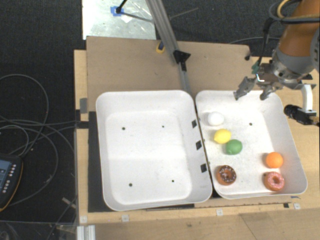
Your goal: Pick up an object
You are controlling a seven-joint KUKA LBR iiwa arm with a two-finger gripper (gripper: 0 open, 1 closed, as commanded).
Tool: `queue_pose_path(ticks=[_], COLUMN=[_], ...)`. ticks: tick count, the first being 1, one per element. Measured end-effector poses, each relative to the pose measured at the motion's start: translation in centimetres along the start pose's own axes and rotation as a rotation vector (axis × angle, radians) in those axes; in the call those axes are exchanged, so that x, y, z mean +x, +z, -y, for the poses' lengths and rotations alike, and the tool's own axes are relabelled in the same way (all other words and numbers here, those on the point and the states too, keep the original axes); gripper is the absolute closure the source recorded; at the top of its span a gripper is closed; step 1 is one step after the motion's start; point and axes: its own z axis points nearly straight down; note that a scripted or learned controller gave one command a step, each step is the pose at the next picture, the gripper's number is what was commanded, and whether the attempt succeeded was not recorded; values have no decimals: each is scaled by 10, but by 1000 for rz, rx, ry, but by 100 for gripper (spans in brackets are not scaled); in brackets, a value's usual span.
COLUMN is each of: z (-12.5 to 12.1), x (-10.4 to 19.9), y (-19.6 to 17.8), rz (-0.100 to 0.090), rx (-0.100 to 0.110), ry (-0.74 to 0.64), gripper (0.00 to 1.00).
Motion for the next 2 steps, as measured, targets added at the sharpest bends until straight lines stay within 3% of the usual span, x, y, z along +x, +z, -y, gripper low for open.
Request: queue_pose_path(ticks=[1, 2], z=[-1, -9], x=[0, -5], y=[-3, 47], rz=[2, 1], rx=[-4, -1], ry=[-2, 1], gripper=[0, 0])
